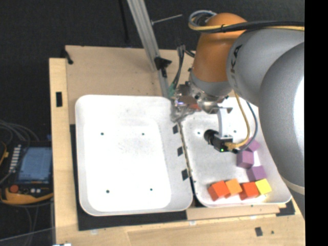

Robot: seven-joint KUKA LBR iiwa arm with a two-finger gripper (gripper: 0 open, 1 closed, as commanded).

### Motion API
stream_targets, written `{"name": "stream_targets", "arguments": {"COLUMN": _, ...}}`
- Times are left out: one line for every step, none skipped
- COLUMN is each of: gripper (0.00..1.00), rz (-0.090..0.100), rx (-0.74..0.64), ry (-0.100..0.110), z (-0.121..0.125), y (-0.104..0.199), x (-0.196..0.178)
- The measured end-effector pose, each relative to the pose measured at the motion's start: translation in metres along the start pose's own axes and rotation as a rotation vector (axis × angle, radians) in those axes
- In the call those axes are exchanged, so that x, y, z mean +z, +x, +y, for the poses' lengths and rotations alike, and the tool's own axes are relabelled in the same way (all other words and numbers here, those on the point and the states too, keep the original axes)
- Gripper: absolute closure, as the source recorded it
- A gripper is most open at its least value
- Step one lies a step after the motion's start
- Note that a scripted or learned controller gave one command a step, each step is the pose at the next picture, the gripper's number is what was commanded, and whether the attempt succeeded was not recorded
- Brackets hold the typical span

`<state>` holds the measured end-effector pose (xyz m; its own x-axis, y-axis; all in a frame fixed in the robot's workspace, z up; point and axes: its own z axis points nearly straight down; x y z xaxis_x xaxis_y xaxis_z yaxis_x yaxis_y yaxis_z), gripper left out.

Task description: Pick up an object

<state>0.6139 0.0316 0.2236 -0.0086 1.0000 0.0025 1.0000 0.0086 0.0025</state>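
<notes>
The pale bench (pixel 102 70) bears a left bin (pixel 125 163) and right bin (pixel 200 163).

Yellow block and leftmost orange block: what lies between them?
Two blocks, seen in the camera view: a pale orange block and a red-orange block.

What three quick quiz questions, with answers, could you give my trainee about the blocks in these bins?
1. True or false: the purple block lies in the left-hand bin of the view.
2. Multiple choice: in the row of blocks along the near wall of the right-hand bin, which is farthest to the view's right? A) yellow B) orange C) red
3. Short answer: which colour of block lies farthest from that near wall?

Key: 1 false, it lies in the right-hand bin. 2 A, the yellow block. 3 purple.
</notes>
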Motion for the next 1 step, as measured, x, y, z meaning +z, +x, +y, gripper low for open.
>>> {"name": "stream_targets", "arguments": {"gripper": 1.00, "rz": 0.000, "rx": 0.000, "ry": 0.001, "z": -0.0063, "y": 0.0633, "x": -0.0021}}
